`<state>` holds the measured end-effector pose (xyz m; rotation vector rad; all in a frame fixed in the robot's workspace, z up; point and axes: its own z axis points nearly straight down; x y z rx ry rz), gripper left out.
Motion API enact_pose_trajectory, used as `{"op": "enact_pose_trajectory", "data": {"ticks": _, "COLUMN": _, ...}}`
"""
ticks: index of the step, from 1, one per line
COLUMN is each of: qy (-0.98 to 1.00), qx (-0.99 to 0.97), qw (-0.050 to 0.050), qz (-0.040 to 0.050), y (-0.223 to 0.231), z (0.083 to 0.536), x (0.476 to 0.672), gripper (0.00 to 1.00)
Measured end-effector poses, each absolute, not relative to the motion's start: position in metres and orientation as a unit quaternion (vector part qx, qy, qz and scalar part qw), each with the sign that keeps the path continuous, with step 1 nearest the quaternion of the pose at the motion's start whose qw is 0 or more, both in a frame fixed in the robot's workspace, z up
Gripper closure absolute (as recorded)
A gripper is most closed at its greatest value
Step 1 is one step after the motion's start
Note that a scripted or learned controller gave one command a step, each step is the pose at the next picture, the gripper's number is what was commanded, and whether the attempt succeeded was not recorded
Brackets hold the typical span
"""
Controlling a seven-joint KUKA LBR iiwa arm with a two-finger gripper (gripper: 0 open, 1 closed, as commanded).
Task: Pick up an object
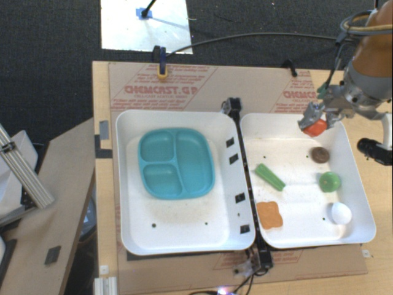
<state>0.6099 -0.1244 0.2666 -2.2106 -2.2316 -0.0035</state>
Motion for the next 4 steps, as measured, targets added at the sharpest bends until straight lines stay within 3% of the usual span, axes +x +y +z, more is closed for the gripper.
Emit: {"op": "enact_pose_trajectory", "data": {"ticks": 4, "qy": -0.711, "qx": -0.703, "qw": 0.001, "qz": -0.0009, "y": 0.093, "z": 0.234, "x": 0.59, "gripper": 1.0}}
